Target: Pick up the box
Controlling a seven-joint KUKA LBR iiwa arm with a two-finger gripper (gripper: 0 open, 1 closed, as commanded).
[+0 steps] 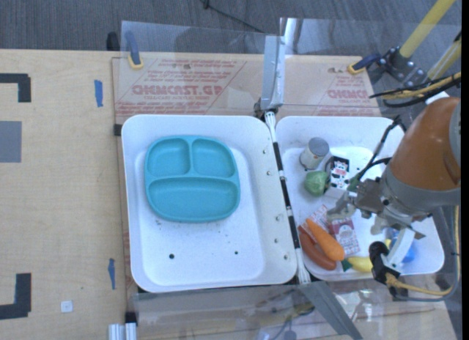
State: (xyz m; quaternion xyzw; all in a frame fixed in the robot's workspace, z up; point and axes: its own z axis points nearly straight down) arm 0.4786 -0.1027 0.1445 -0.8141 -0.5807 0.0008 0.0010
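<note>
Two white bins sit side by side; the left bin [253,185] bears a teal divided plate [192,178]. In the right bin [293,137], the gripper [350,205] hovers just above the box [343,234]; its grip cannot be told.

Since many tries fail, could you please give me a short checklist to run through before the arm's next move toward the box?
1. Box in view in the right bin: ok, it lies flat below the arm's wrist.
2. Pincer over the box: ok, it sits just above the box's upper edge.
3. Box between the pincer's tips: cannot tell, the wrist hides the contact.
4. Room around the box: not ok, the carrot lies against its left side.
5. Other items clear of the descent: cannot tell, the green ball and can lie near the pincer.
6. Left bin out of the way: ok, it holds the blue tray.
</note>
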